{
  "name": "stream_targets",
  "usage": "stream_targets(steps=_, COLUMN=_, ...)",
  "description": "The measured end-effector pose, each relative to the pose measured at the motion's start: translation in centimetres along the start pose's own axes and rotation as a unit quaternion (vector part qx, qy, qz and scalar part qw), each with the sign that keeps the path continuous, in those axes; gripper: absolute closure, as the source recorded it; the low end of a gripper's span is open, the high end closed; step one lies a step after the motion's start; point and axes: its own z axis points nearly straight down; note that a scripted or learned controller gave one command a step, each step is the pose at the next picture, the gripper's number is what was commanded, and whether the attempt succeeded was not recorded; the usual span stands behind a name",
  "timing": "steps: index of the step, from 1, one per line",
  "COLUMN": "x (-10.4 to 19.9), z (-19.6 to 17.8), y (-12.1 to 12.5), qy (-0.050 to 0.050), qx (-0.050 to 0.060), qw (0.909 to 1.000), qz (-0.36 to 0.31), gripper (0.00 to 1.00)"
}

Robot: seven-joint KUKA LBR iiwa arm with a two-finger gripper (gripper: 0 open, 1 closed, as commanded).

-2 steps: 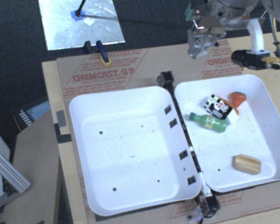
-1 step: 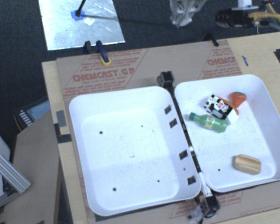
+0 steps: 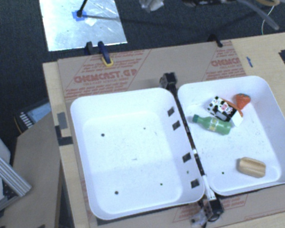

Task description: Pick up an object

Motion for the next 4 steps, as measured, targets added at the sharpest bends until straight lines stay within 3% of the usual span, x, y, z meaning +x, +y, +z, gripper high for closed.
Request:
stream_targets(steps=1, x=0.8, z=2.3, y=-10.0, qy=-0.001, qx=0.005, qw=1.0000, qz=0.002, gripper=1.00)
stream_targets(steps=2, x=-9.5, z=5.7, y=-18.4, qy=-0.003, qx=0.005, qw=0.9999, qz=0.010, gripper=1.00)
stream_targets(steps=4, x=-3.3, z=0.1, y=-18.1, qy=-0.001, qx=0.002, qw=1.0000, qz=0.003, gripper=1.00)
